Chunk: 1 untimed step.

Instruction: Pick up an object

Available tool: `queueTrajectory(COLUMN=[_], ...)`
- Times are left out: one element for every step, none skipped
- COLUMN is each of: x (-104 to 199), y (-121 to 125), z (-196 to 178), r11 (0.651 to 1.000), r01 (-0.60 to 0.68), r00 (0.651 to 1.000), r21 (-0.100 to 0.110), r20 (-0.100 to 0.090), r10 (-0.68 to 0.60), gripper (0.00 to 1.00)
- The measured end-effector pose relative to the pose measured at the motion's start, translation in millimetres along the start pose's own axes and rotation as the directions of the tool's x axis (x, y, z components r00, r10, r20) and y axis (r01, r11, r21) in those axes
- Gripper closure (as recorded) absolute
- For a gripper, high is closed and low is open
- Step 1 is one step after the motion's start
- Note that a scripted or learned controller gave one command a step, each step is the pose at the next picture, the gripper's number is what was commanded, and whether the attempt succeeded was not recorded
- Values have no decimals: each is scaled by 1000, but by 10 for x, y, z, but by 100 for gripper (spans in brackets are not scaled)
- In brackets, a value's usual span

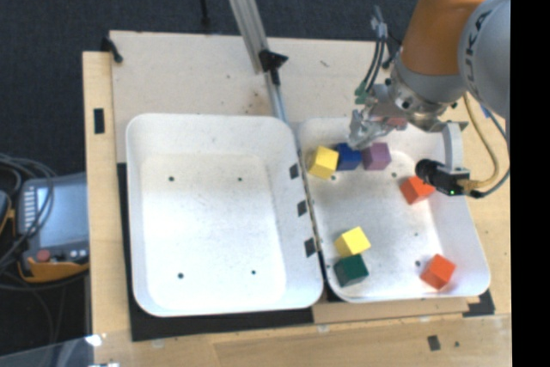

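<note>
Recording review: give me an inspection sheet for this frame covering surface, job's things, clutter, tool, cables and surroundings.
Surface: wooden bench bearing a left bin and a right bin.
Job's things: in the right bin, a yellow cube, blue cube and purple cube in a row at the far end; an orange block; a second yellow cube beside a green cube; another orange block near the front.
Clutter: nothing seen.
Tool: tool low over the blue and purple cubes; grip cannot be judged.
Cables: cables run along the wrist.
Surroundings: metal rail; a handheld screen unit on dark floor, left.
</note>
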<state>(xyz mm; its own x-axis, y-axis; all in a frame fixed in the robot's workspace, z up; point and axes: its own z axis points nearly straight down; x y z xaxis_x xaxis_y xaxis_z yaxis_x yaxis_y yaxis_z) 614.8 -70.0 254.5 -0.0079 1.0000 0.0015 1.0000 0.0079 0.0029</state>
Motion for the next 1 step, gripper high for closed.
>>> queueTrajectory(x=[520], y=[160], z=[-71], r11=[1000], r01=[1], r00=[1000], r21=[0], r20=[0], r10=[-1], gripper=[100])
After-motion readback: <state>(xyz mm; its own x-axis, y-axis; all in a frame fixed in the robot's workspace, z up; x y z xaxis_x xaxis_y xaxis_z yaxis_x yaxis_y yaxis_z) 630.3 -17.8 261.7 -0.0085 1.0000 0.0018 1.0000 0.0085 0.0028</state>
